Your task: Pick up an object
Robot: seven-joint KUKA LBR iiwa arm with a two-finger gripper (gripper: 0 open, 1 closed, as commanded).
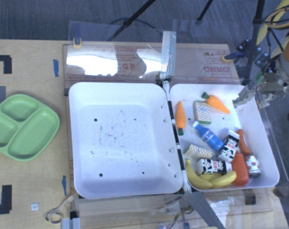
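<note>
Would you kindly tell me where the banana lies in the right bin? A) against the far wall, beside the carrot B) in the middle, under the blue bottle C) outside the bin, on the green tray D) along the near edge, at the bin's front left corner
D: the banana curves along the near rim of the right bin, just in front of the cow-patterned milk carton.

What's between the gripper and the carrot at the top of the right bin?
Nothing visible. The gripper sits at the right bin's upper right edge, and the carrot lies just to its left on bare bin floor. The nearest neighbour, a cracker packet, lies on the carrot's far side, away from the gripper.
</note>
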